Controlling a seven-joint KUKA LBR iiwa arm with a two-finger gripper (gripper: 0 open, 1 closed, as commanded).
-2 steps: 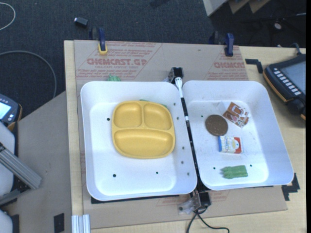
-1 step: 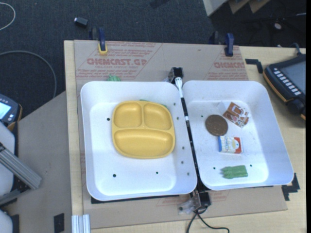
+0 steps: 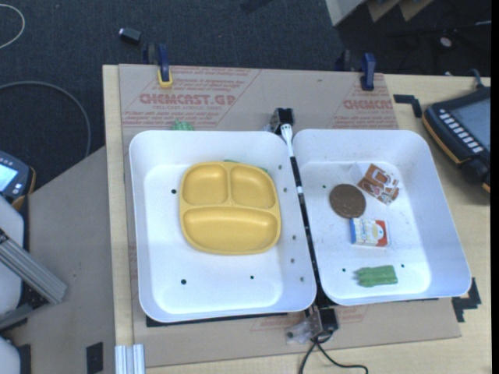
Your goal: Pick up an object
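Observation:
The right bin (image 3: 413, 150) holds several small objects. A brown round disc (image 3: 347, 201) lies near its middle. A crumpled red-and-white wrapper (image 3: 379, 183) sits just behind and right of the disc. A small white-and-red packet (image 3: 368, 232) lies in front of the disc. A green oblong piece (image 3: 376, 276) rests near the bin's front wall. A yellow divided plate (image 3: 230, 207) sits in the left bin (image 3: 152, 271).
Both bins rest on a cardboard sheet (image 3: 234, 92) held by blue clamps (image 3: 163, 65) at the back. A black-and-orange handheld pendant (image 3: 464, 131) lies at the right edge. Cables and dark carpet lie beyond the bench on the left.

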